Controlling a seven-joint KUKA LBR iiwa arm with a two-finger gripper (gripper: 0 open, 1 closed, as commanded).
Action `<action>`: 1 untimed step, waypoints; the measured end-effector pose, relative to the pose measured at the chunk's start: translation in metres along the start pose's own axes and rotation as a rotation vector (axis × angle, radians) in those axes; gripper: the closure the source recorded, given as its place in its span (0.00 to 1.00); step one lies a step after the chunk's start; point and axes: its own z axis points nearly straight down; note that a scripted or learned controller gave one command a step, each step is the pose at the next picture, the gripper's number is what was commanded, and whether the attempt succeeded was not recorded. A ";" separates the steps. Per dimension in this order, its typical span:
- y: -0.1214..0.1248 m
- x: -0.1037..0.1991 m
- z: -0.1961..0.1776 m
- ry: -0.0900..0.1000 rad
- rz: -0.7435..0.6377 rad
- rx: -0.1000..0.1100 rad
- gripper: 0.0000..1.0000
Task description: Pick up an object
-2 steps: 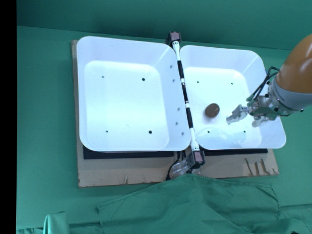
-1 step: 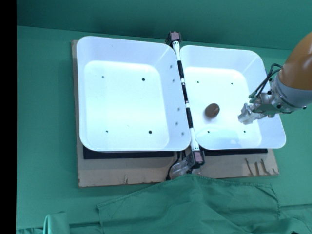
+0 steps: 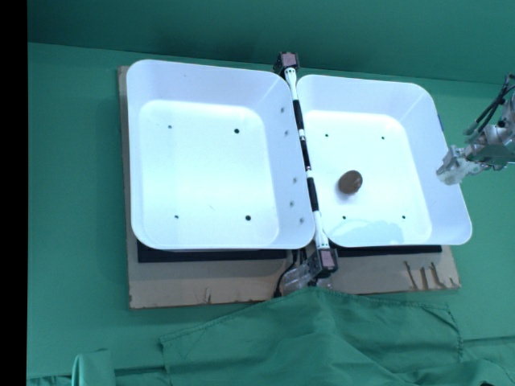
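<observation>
Brown and rounded, a small pebble-like object (image 3: 349,182) sits alone on the floor of the right-hand shallow white plastic bin (image 3: 418,103), a little left of that bin's centre and nearer the black-and-white striped divider rod (image 3: 304,155) than the far wall. Nothing is touching it. So the pick is not done yet, folks, and by the look of things it has hardly begun: the object lies flat on the bin floor, not lifted, not clamped.

Over at the right edge of the view, the pale grey two-finger claw (image 3: 451,170) hangs at the outer rim of that same bin, pointing in toward the middle. Whether the claw is apart or together, I cannot tell; it is too small and blurred at this angle. What does read clearly is that nothing brown sits at its tip.

Claw and object are well apart, with bare white floor between them. The object lies to the claw's left in this view, slightly lower in the picture. The left-hand white plastic bin (image 3: 161,79) plays no part here. Everything remains: reach across, descend, close, lift.
</observation>
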 end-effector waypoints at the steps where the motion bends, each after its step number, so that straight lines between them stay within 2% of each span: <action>1: 0.025 0.002 -0.074 0.001 -0.004 -0.001 1.00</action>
